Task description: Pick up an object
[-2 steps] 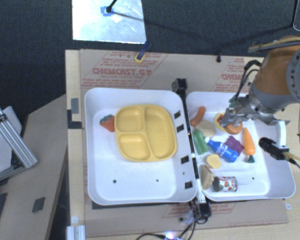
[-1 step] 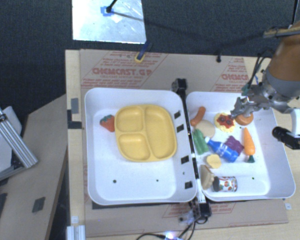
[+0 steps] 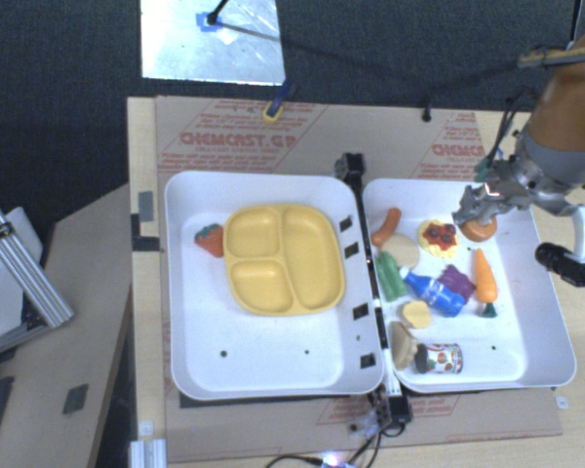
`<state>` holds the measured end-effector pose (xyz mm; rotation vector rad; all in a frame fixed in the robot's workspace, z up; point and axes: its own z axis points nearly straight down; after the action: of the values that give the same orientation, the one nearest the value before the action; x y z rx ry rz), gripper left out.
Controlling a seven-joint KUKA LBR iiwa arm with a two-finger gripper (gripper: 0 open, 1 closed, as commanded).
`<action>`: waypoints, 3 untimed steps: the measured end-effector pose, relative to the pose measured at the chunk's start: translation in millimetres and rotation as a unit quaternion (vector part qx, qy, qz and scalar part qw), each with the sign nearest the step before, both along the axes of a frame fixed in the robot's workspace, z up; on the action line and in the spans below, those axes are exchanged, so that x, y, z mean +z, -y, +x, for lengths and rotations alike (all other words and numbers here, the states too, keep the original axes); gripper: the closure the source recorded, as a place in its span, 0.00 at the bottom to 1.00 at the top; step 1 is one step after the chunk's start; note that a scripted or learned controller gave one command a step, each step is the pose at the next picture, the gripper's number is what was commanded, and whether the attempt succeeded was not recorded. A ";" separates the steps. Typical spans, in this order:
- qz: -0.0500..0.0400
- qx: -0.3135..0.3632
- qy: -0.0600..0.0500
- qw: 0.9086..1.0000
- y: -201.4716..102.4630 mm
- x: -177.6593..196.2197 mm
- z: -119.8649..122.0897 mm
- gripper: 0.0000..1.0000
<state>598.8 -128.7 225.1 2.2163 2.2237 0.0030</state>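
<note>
The table (image 3: 224, 130) carries two shallow white bins side by side. The left bin (image 3: 190, 359) holds a yellow divided plate (image 3: 278, 259) near its middle, with a small strawberry toy (image 3: 210, 239) touching the plate's left edge. The right bin (image 3: 536, 344) holds a scatter of toy foods. The grey arm (image 3: 565, 115) with its orange band reaches in over the far right corner of this bin, and the gripper (image 3: 480, 208) hangs just above an orange round toy (image 3: 480, 228) near the far wall; whether the fingers are spread or closed cannot be told, and nothing is seen between them. Beside it to the left lies a yellow and red piece (image 3: 437, 237), then a sausage (image 3: 385, 226) and a pale round piece (image 3: 402, 252). Nearer the middle lie a green vegetable (image 3: 390, 281), a blue bottle (image 3: 434, 292), a purple grape bunch (image 3: 457, 282) and a carrot (image 3: 484, 276). Toward the near wall sit a small yellow piece (image 3: 416, 314) and a can (image 3: 439, 359) on its side.
</note>
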 end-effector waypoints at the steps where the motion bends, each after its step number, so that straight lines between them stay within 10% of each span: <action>1: 0.001 0.002 -0.002 1.000 -48.1 -8.6 -14.6 1.00; 3: 0.000 0.000 -0.001 1.000 -70.7 9.1 -32.2 1.00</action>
<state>566.6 -57.9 234.2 2.2182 2.2244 0.0018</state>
